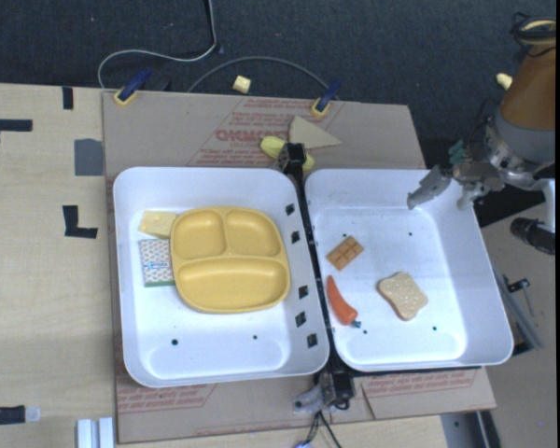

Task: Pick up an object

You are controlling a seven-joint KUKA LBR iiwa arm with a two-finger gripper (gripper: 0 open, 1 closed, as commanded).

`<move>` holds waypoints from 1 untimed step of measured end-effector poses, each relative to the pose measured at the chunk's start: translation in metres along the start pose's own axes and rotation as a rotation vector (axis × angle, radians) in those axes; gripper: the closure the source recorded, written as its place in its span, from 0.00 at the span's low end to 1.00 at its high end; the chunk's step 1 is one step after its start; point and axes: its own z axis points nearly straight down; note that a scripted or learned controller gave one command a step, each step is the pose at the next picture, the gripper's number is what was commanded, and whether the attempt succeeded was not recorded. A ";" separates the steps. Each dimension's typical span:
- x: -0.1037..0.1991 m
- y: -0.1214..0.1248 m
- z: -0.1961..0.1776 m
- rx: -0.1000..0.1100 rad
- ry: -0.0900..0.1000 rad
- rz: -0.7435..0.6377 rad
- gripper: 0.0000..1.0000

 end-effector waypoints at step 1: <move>0.061 -0.020 0.119 0.011 0.005 -0.004 0.00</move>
